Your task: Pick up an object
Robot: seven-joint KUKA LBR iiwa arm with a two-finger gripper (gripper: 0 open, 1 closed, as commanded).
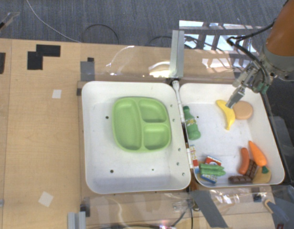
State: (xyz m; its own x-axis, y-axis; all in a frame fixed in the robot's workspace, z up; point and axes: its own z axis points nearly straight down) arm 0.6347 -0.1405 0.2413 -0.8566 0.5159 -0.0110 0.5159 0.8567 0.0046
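Banana (226, 114) lies just under the jaws (231, 102), whose gap I cannot tell.

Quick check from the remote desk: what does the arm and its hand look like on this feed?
The arm enters from the right with a broad orange band above a grey wrist section. Black cables loop along it near the wrist. The hand is a slim grey metal piece with thin fingers, tapering towards the bin.
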